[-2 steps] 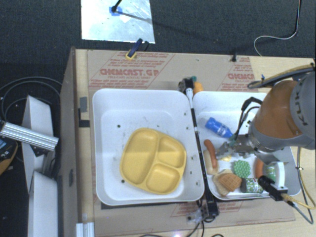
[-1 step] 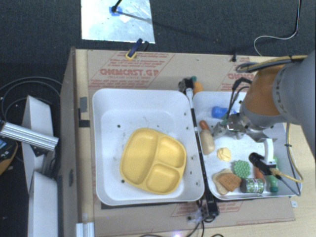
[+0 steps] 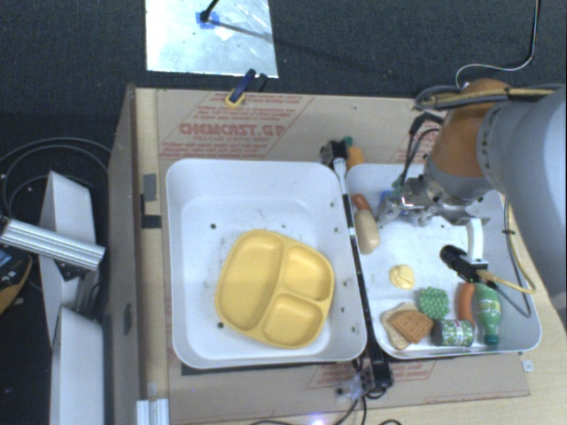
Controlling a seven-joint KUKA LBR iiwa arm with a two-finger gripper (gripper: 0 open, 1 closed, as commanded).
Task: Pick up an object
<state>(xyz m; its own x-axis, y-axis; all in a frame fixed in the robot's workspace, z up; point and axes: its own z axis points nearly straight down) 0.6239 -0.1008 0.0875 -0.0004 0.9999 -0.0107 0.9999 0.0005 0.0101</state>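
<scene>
My gripper (image 3: pixel 400 207) hangs low over the far left part of the right bin (image 3: pixel 523 339), with the grey arm and its orange band (image 3: pixel 461 144) above it. Just to its left, a pale bun-like piece with a reddish end (image 3: pixel 364 225) lies along the wall between the bins. Nearer the front of that bin are a pale yellow lump (image 3: pixel 401 276), a green knobbly ball (image 3: pixel 433 301), a brown cracker (image 3: pixel 409 326), a small can (image 3: pixel 454 333), an orange carrot-like piece (image 3: pixel 464 301) and a green bottle (image 3: pixel 486 315).
The left bin (image 3: pixel 190 237) holds a yellow divided plate (image 3: pixel 275 287). A small orange-tipped item (image 3: pixel 353 156) lies on the cardboard behind the bins. White boxes and cables sit at the far left.
</scene>
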